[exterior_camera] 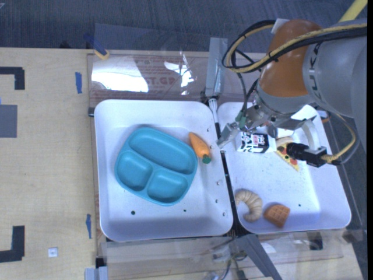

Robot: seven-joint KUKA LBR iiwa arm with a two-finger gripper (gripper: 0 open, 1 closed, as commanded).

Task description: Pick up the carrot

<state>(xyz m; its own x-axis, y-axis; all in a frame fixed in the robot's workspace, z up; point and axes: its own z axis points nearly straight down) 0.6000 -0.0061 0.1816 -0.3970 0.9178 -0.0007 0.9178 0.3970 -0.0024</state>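
Carrot (199, 146) lies in left bin (111, 214), just beside blue tray (154, 165). Tool (245, 127) hovers over right bin, grip state: cannot tell. Best move: shift left, descend across carrot's middle.

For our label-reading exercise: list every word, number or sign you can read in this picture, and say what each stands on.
None can be read.
The black-and-white patch in the right bin, below the gripper: too blurred to read.
Faint reddish print on the clear sheet behind the left bin: too blurred to read.

robot lab: wooden bench (41, 174), two white bins (111, 214), toy food, taped markers.
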